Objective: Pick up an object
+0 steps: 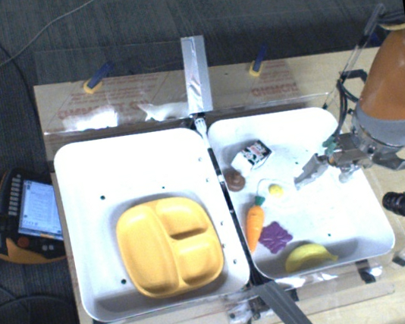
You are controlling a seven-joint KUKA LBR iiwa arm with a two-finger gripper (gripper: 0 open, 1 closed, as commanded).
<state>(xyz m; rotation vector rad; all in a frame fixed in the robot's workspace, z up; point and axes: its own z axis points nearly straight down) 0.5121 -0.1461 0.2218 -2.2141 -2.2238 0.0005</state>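
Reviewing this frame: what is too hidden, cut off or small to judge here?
- Tool: blurred and small in the camera view; whether it is open or shut cannot be told.
- Black-and-white object: too small to identify.
- Small brown item: sits against the divider wall; identity unclear.
- Arm: cut off by the right edge.

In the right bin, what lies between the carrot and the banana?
In the camera view, the purple grape bunch lies between the carrot and the banana, on the bin's floor.
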